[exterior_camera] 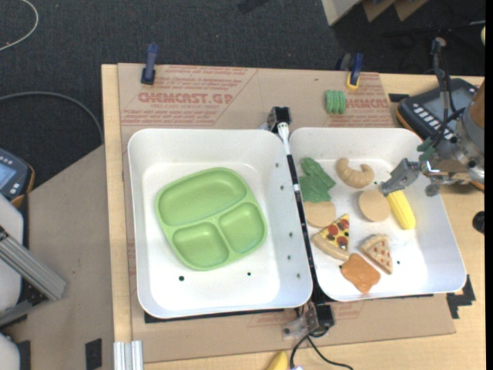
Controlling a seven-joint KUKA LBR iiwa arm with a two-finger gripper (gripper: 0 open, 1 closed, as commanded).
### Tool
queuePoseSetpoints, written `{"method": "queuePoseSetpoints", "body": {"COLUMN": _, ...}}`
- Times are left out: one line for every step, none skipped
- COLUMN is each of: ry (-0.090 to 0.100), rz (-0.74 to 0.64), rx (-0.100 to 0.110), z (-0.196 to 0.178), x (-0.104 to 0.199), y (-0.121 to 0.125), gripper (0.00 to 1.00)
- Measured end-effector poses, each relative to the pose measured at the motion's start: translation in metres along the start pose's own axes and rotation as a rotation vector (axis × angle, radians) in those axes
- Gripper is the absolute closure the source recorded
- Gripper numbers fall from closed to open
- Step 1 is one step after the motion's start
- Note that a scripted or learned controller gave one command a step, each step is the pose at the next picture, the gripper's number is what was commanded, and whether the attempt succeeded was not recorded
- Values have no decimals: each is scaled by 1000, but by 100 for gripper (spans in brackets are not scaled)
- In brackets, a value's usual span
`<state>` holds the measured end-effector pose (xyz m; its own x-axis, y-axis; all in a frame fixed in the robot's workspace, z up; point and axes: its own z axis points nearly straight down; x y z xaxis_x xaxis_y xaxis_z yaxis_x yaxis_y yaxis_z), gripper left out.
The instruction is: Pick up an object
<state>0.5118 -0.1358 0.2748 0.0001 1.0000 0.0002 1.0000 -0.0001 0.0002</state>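
In the left bin (146, 206) lies a green tray (210, 218) with three compartments, a little turned on the white floor. Between the two bins runs a dark joint with a small black clamp (279, 117) at its far end. On the cardboard behind the right bin (451, 272) rests a small green ridged piece (335, 102), apart from the other things.

The right bin holds the toy food. Nearest to the joint is a green leafy piece (315, 179), and under it a pale round biscuit (320, 213). Then come a pizza slice (336, 237), a croissant (355, 174), an orange-brown piece (361, 273) near the front wall, a second round biscuit (374, 206), and a smaller pizza slice (379, 253). The yellow corn cob (400, 209) lies just beside the second biscuit.

The gripper (400, 179) hangs low over the right bin, just above the corn cob (its end is close to the cob's upper tip). I cannot tell how far it is open, and nothing visible sits inside it.
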Motion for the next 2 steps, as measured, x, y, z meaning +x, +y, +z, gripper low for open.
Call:
{"method": "queuePoseSetpoints", "body": {"ry": 2, "rz": -4, "rx": 4, "z": -10, "x": 74, "y": -34, "gripper": 0}}
{"method": "queuePoseSetpoints", "body": {"ry": 1, "rz": -4, "rx": 4, "z": 10, "x": 180, "y": -33, "gripper": 0}}
